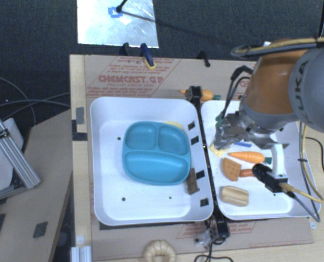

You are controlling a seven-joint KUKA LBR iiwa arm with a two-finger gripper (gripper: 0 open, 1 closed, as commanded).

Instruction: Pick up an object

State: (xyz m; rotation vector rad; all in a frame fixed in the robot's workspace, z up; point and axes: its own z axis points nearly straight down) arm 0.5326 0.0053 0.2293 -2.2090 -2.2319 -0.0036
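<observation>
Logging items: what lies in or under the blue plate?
On the blue plate, the compartments show bare. A pale yellow edge peeks out at its far rim; the rest beneath is covered.

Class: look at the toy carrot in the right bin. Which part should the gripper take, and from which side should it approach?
Probably the carrot at its middle, coming straight down from above and closing across its narrow width. It lies flat, lengthwise across the right bin. The orange-brown piece sits close by its left end, so the middle offers more room.

Silver sheet (117,14) up top — blue clamp (146,52) just below.
</observation>
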